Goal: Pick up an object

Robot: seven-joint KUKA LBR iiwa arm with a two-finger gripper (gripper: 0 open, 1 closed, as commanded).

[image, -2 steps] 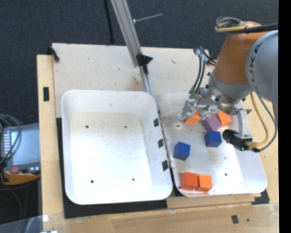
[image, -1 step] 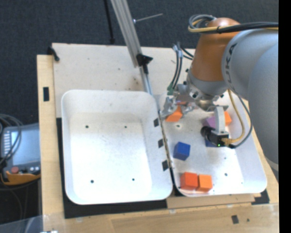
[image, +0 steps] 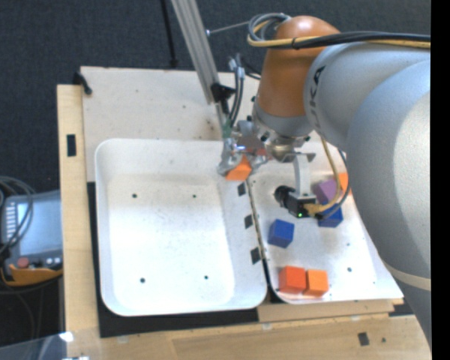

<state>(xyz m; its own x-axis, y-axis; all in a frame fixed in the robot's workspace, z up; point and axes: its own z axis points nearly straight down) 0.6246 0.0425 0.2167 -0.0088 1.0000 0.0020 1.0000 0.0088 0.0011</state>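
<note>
My gripper (image: 235,163) hangs over the divider between the two white bins, near their far end. A small orange block (image: 240,172) sits between its fingers, lifted just above the rim, and the gripper is shut on it. The left bin (image: 165,291) lies to the left of the gripper and the right bin (image: 352,272) lies below the arm. In the right bin lie a blue cube (image: 281,232), a second blue cube (image: 331,217), a purple block (image: 326,190) and two orange blocks (image: 292,278) (image: 317,281) side by side near the front.
The big grey arm with its orange band (image: 289,66) covers the far right part of the right bin. A slanted metal rail (image: 195,43) rises behind the bins. Left of the bench sits a pendant with cables (image: 26,235).
</note>
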